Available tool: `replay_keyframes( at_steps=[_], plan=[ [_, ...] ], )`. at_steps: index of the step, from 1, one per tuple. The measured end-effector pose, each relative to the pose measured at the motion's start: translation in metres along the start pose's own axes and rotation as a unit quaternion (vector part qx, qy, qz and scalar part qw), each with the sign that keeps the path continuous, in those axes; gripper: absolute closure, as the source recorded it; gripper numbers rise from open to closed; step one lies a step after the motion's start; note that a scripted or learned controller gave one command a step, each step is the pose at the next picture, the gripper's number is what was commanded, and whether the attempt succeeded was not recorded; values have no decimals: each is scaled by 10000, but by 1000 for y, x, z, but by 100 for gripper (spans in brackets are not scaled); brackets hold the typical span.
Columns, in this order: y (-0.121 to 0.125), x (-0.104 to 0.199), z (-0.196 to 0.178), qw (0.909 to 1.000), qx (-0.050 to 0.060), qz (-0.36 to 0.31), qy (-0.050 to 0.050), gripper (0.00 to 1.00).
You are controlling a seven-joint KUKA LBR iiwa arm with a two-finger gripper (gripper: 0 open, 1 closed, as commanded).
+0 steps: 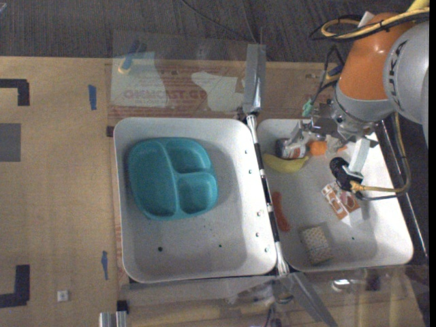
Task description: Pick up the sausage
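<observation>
The sausage (280, 212) is a thin red stick lying along the left wall of the right bin (381, 251), about halfway down. My gripper (304, 136) hangs over the far part of that bin, above a small can (291, 148) and an orange piece (317, 148). It is well above and to the right of the sausage and does not touch it. The grey arm with its orange band (371, 60) comes in from the upper right and hides the bin's far right corner.
A yellow banana (286, 163) lies just in front of the can. A printed packet (339, 200) and a speckled beige block (317, 242) lie further forward. A black cable plug (340, 172) dangles by the arm. The left bin (204, 251) holds a teal divided plate (172, 177).
</observation>
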State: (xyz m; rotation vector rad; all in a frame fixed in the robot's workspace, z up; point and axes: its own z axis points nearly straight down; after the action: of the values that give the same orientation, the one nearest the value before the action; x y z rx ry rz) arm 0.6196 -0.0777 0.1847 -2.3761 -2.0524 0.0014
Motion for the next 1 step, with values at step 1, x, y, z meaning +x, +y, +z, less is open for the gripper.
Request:
replay_keyframes(
  at_steps=[1],
  plan=[
    [-137, -38, 64, 9967, 4, -807, 1, 0]
  ],
)
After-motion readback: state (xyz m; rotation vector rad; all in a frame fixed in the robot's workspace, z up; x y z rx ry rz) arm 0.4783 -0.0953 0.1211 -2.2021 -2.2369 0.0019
